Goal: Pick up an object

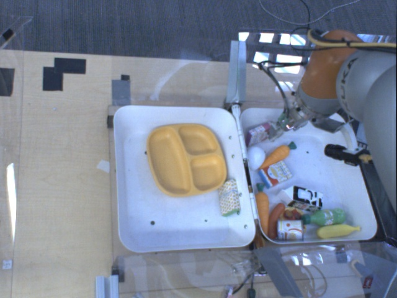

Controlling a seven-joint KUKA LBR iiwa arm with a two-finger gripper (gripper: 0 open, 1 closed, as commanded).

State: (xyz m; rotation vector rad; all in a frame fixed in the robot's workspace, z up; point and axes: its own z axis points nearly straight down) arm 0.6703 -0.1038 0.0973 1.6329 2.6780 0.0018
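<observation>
My gripper hangs low over the back left part of the right bin, under the grey arm with its orange band. Just left of it lies a small pink and grey packet, and just below it an orange carrot. I cannot make out anything held in the gripper. A white egg rests against the bin's left wall. A red and blue carton lies below the carrot.
The right bin's front holds a second carrot, a can, a green bottle, a banana and a black and white item. In the left bin sit a yellow divided plate and a patterned packet.
</observation>
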